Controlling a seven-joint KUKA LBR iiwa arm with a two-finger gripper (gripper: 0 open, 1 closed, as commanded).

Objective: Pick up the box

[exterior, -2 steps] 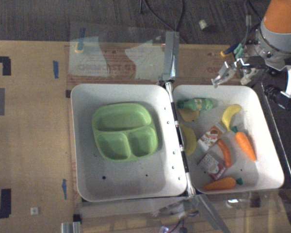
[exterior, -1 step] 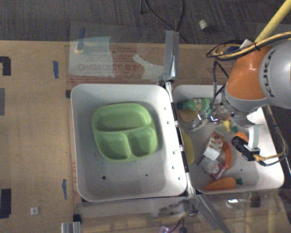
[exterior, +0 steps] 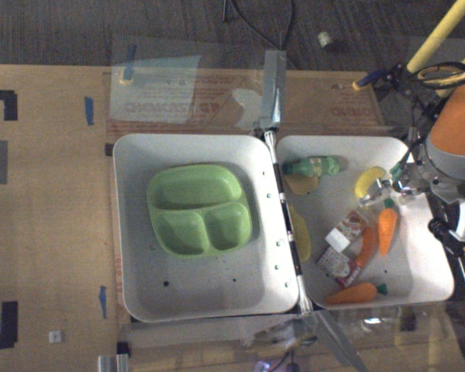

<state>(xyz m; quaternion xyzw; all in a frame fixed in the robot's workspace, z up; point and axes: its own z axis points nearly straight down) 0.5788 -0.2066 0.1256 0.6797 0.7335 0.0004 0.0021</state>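
Observation:
The box, a small brown and red carton with a white end, lies tilted in the middle of the right bin. My gripper hangs over the bin's upper right part, up and to the right of the box and apart from it. It sits next to a yellow banana-shaped piece and just above an upright orange carrot. The grey arm with its orange band comes in from the right edge.
A dark red packet lies just below the box, beside a thin carrot. Another carrot rests near the front wall, and a green bottle near the back. The left bin holds a green divided plate.

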